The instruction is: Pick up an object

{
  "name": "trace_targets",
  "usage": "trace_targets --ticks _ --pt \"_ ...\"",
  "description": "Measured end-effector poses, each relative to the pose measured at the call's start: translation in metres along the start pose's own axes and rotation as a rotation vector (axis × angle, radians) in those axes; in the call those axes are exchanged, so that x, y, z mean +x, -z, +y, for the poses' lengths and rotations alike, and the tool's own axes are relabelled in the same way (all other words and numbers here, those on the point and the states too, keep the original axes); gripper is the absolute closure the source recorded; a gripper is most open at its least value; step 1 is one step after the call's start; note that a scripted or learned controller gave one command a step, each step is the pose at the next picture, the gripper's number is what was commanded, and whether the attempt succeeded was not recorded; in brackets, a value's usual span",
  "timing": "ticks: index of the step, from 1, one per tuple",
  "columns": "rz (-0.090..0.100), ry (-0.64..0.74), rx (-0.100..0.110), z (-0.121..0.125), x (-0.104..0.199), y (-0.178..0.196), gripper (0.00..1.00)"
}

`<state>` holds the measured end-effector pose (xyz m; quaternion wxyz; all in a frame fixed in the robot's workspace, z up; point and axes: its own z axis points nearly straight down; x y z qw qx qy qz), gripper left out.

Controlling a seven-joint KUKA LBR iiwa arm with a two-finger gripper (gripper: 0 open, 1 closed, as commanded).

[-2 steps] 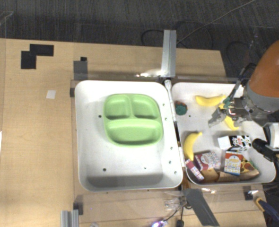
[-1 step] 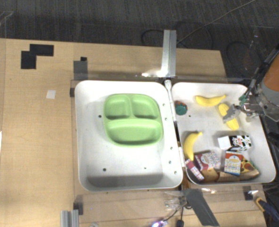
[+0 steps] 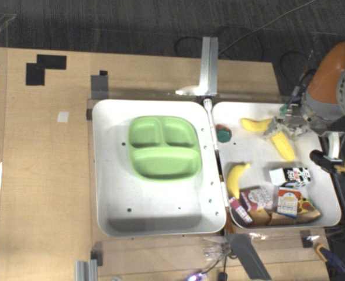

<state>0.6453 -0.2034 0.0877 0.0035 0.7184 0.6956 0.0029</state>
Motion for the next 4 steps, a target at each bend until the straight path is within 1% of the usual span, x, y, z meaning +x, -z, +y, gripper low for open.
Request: trace_targets --ticks 1,2,3,4 --pt "-0.002 0.008 -0.008 0.004 0.002 0.013 1.0" --pt "-0.001 0.091 0.002 -0.008 0.015 0.056 1.0" --pt "0.001 0.483 0.002 -0.071 0.05 0.089 1.0" --pt "0.001 0.592 0.0 -0.009 0.129 0.142 1.0"
